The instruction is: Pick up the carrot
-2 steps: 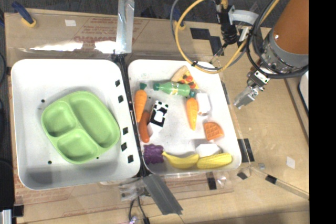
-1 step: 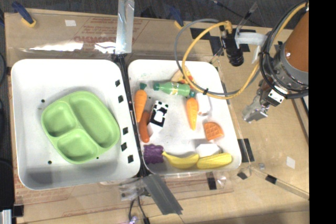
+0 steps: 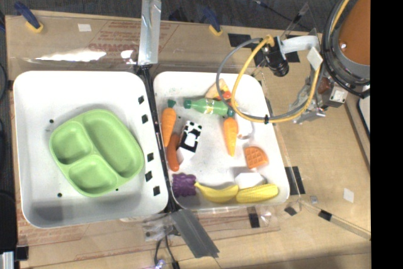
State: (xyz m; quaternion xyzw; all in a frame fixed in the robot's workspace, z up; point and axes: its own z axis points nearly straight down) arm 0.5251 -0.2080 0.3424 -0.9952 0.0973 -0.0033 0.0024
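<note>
Two carrots lie in the right bin (image 3: 272, 135). One carrot (image 3: 230, 134), orange with a green top, lies lengthwise in the middle of the bin. A second carrot (image 3: 168, 125) rests along the bin's left wall, above a reddish piece (image 3: 174, 158). The gripper (image 3: 318, 97) hangs outside the bin, past its right wall and over the brown bench, apart from both carrots. The grey arm with its orange band (image 3: 356, 25) comes in from the upper right.
The right bin also holds a green bottle (image 3: 208, 106), a black-and-white block (image 3: 190, 137), purple grapes (image 3: 184, 184), a banana (image 3: 217, 192), corn (image 3: 257, 193), an orange waffle piece (image 3: 255, 157) and a white block (image 3: 247, 179). In the left bin sits a green divided plate (image 3: 94, 151).
</note>
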